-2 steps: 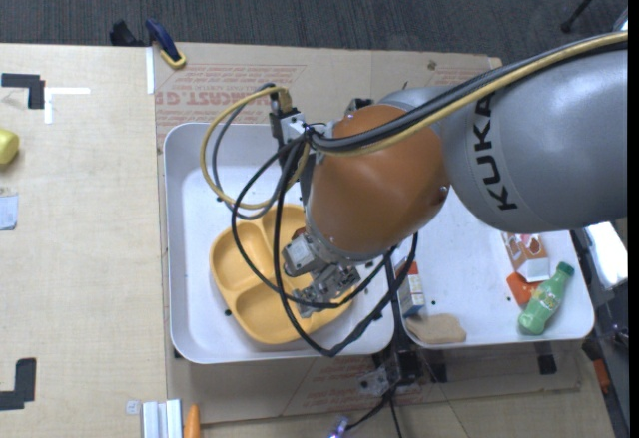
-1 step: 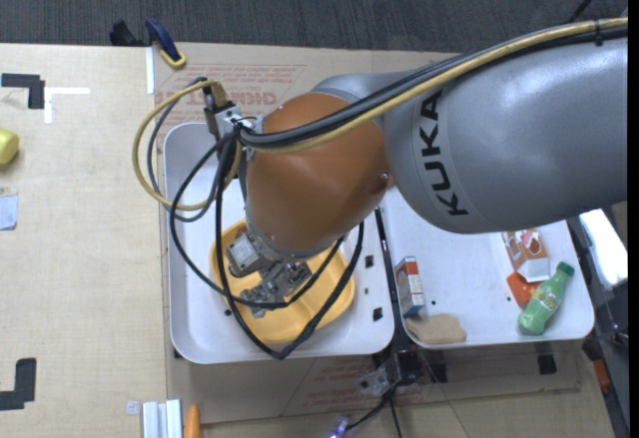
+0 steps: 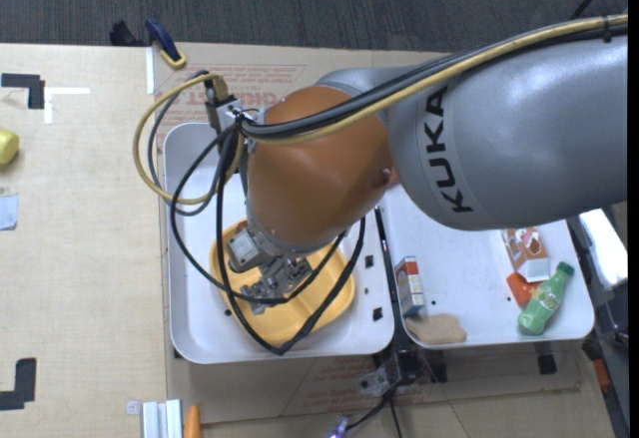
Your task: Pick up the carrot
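Note:
My gripper (image 3: 265, 281) hangs low in the left bin (image 3: 186, 326), just over the left part of a yellow plate (image 3: 321, 311). The orange wrist band and grey arm hide most of that bin. An orange piece (image 3: 519, 287), possibly the carrot, lies in the right bin (image 3: 469, 266) near its right side. It is partly tucked under a green bottle (image 3: 544, 300) and far from the gripper. I see nothing held at the gripper.
The right bin also holds a small carton (image 3: 407, 286), a brown flat lump (image 3: 437, 329) and a red-and-white packet (image 3: 526, 248). Cables (image 3: 160, 142) loop over the left bin's back corner. A yellow object (image 3: 6, 147) sits on the bench at far left.

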Available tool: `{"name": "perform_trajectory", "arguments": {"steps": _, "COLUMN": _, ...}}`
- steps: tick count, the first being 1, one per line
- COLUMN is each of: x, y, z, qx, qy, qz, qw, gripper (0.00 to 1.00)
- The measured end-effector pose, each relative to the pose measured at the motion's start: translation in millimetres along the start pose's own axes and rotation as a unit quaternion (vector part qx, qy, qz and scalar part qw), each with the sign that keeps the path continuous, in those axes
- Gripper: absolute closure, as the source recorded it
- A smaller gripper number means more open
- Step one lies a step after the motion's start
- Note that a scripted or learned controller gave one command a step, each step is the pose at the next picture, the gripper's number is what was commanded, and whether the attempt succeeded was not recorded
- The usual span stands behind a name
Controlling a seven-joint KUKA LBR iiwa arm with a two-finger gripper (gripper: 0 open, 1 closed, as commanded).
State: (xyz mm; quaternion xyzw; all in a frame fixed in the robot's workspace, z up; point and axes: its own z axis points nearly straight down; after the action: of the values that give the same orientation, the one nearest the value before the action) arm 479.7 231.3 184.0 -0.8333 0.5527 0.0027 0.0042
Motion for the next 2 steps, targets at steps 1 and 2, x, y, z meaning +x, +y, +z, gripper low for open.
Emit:
{"name": "perform_trajectory", "arguments": {"steps": 1, "x": -0.2, "y": -1.7, "z": -8.7, "qx": 0.001, "qy": -0.002, "qz": 0.004, "qw": 1.0, "gripper": 1.0}}
{"name": "perform_trajectory", "arguments": {"steps": 2, "x": -0.3, "y": -3.3, "z": -17.3, "qx": 0.002, "qy": -0.004, "qz": 0.008, "qw": 1.0, "gripper": 1.0}}
